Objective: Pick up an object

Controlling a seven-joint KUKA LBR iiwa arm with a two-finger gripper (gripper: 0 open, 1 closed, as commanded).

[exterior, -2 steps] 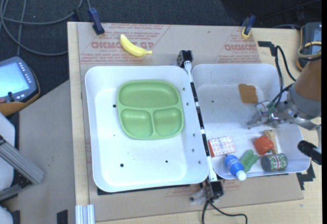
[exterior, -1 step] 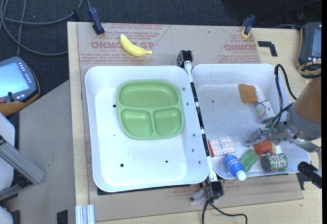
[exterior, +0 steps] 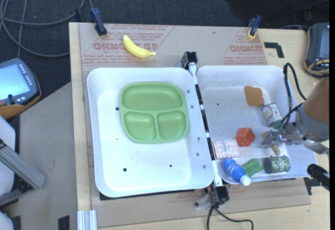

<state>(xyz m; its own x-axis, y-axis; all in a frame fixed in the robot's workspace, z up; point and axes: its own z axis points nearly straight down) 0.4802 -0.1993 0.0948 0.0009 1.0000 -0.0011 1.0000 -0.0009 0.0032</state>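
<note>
From my remote station I judged the pick not yet made: every candidate object lay on the floor of the right-hand shallow white bin (exterior: 230,79), and nothing was visibly lifted. The small red block (exterior: 245,137) sat near the bin's centre, a brown flat pad (exterior: 254,96) at about one o'clock from it, and a printed red-and-white card (exterior: 226,148) at eight o'clock. Along the bin's six o'clock edge lay a blue-capped bottle (exterior: 234,169), a green stick-like piece (exterior: 252,166) and a dark green can (exterior: 277,164). The left-hand white bin (exterior: 104,119) held a green three-compartment plastic tray (exterior: 154,111), and a yellow toy banana (exterior: 137,47) rested on the cardboard at twelve o'clock of it.

The grey arm (exterior: 316,119) reached in from three o'clock, wrist low over the right bin. Its gripper (exterior: 274,137) hung just at three o'clock of the red block, above the can. I could not tell how the hand stood, or whether anything was in it. Closing on an object and lifting remained to be done.
</note>
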